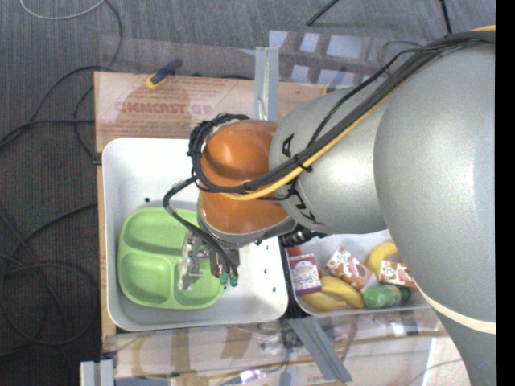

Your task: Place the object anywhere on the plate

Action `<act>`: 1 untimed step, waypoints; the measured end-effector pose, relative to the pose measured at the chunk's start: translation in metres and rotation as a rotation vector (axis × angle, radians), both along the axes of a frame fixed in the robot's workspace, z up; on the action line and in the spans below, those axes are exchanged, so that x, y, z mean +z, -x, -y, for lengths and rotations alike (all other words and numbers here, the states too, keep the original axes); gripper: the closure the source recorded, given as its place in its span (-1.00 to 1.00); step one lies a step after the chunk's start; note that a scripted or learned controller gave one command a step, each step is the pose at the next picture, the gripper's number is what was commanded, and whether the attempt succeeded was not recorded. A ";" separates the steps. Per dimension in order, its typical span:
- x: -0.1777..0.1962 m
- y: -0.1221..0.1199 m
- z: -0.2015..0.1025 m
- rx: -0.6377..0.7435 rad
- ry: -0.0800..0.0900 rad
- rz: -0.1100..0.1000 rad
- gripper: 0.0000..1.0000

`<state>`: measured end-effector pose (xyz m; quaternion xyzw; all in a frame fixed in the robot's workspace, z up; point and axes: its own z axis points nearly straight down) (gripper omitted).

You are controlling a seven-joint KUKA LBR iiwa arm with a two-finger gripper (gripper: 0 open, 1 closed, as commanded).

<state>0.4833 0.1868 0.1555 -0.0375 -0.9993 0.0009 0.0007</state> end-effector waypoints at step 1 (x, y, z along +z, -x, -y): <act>-0.007 0.000 -0.031 0.207 -0.002 0.000 1.00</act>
